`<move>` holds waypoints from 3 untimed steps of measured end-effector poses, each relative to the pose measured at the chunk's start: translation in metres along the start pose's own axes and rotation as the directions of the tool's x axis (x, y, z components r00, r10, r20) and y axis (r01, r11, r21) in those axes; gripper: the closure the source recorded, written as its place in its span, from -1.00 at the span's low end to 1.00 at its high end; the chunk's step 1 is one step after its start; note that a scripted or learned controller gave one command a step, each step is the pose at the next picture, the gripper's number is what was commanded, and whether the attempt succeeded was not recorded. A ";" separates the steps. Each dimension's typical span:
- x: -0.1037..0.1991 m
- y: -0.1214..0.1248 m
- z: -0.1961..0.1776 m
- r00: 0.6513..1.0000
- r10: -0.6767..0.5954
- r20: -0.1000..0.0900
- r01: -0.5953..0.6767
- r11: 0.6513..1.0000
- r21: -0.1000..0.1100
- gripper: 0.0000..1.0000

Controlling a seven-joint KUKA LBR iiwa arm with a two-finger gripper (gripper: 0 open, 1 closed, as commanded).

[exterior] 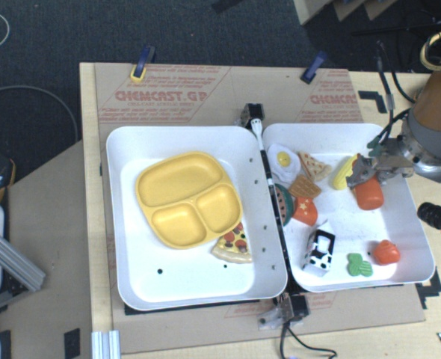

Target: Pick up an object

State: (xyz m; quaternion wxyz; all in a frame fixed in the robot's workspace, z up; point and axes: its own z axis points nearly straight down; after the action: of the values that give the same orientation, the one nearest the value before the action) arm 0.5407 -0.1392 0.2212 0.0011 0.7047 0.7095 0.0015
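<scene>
Step in hand: closing in on a target in the right bin point(422, 234), grasp not confirmed. Pincer point(366, 172) low over the upper right part of that bin, just above an orange-red piece point(369, 194) and just beside a yellow piece point(343, 174). Pincer opening: cannot tell, since dark wrist hardware and cables cover the tips. Nothing visibly clamped.

Likely target, judged from position: the orange-red piece, resting on the bin floor, touching or nearly touching the pincer's underside.

Next move calls for: a short straight descent centred on that piece, closure, then a vertical lift clear of the bin wall. Yellow piece close enough to be nudged or caught alongside.

Other contents of right bin: fried egg toy point(283, 158), sandwich wedge point(314, 166), black-and-white cow figure point(320, 251), green piece point(359, 265), a 2nd orange piece point(386, 253). Left bin point(123, 223): yellow 3-section plate point(188, 198), pizza slice point(234, 244).

Hard to make out: contact between pincer and target; arm cut off at the frame's right edge; red and green item point(291, 209) at the divider possibly 2 overlapping toys.
</scene>
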 end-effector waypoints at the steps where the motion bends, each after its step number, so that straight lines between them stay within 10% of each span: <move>1: 0.042 0.012 -0.002 1.000 0.001 0.000 -0.001 1.000 0.001 1.00; 3: 0.137 0.047 -0.004 1.000 0.001 -0.001 -0.001 1.000 -0.001 1.00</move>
State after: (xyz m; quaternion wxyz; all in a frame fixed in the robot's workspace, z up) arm 0.5868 -0.0023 0.2257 0.0010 0.7050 0.7092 0.0020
